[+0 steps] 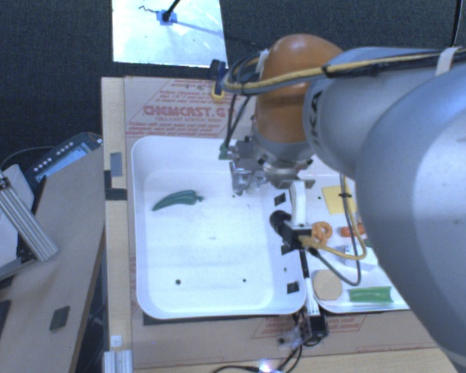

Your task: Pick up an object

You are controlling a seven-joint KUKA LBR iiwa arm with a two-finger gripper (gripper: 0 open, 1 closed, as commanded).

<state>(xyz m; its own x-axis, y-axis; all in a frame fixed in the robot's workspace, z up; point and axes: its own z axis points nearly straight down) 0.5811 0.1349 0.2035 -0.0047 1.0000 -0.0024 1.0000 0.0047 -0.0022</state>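
Note:
A green pepper-shaped object [177,200] lies in the left white bin [163,294], toward its left side. My gripper [240,183] hangs over the back right part of that bin, right of the green object and well apart from it. I see nothing held under the gripper. The big grey arm with its orange band covers much of the right bin [388,305].
In the right bin lie a yellow flat piece [334,200], an orange ring [322,231], a tan round disc [327,285] and a green block [370,294]. A cardboard sheet [179,111] lies under the bins. A grey device [62,155] sits at the left.

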